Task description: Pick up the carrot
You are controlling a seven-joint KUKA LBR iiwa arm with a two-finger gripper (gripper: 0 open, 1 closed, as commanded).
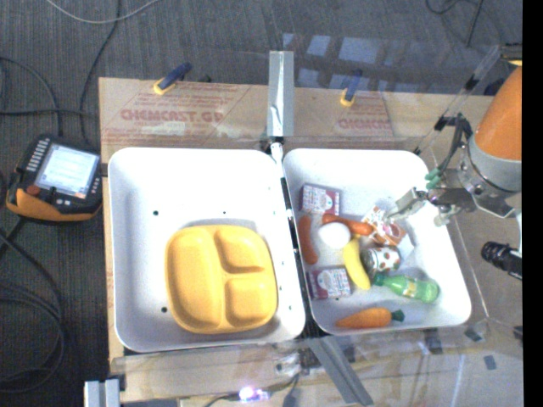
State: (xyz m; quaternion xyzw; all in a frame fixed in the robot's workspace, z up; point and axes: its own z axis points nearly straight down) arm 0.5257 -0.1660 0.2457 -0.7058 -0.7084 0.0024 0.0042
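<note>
two white bins sit side by side on the counter (pixel 119 100). left bin (pixel 136 193) has a yellow divided tray (pixel 222 278). right bin (pixel 441 287) is a clutter of toy food. carrot (pixel 365 318) lies flat along the near wall, green top pointing right, just below the green bottle (pixel 411 288) and apart from the main pile. hand (pixel 405 203) hangs over the bin's upper right, near a small orange-and-white item, well apart from the carrot; can't tell whether it's apart or together, nothing visibly clamped. looks like the approach step, grasp not yet made. next move probably needs a shift toward the near wall, lining up across the carrot's width, and a drop clear of the bottle and the bin wall.
</note>
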